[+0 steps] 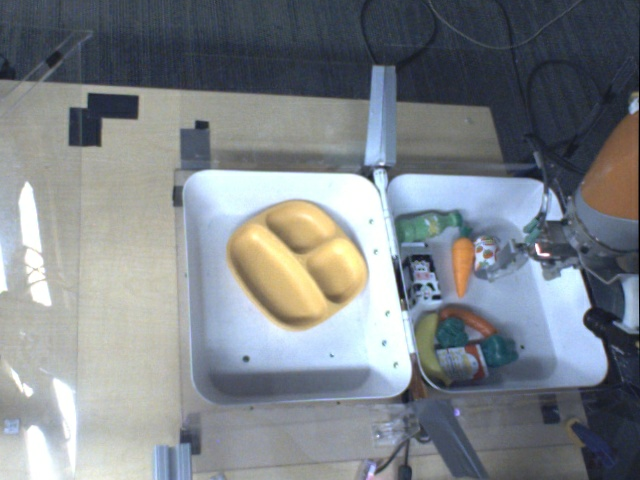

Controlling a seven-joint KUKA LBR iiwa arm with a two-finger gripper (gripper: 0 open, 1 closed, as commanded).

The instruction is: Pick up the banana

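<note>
Flanking bins (200, 268) on pale wooden bench (120, 268)

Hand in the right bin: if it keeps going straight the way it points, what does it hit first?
Probably the small white-and-red item just ahead of the hand, then the carrot. The banana lies off that line, nearer the camera. Height is unclear.

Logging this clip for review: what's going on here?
A grey and orange robot arm reaches in from the right over the right bin, its gripper near a small round item beside the carrot. The banana lies at the bin's near left corner, partly under other groceries, untouched. The left bin holds a yellow divided tray.
</note>
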